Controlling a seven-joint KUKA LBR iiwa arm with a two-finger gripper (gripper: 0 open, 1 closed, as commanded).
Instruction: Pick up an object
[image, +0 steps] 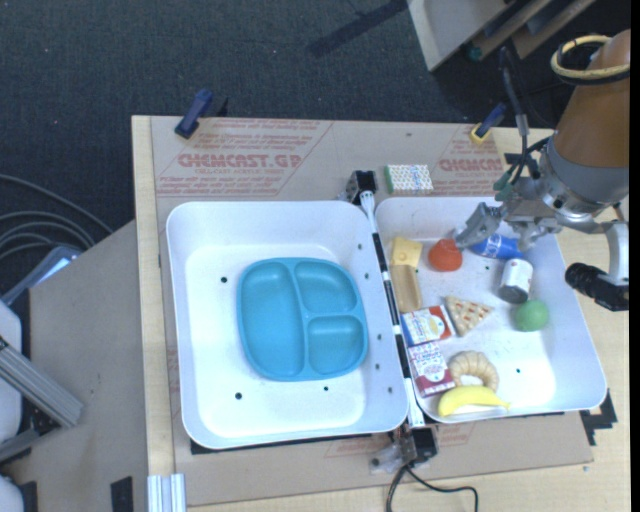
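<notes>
The gripper (487, 228) was seen low in the right bin (580, 385); whether it was open could not be told. A blue bottle (497, 245) lay right under it, a red tomato (445, 256) just beside it.

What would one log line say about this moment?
arm: over right bin | gripper: beside tomato | grasp: unclear | left bin: blue tray

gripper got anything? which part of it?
Cannot be told. The gripper is low in the right bin, by the blue bottle and red ball; no visible hold.
</notes>
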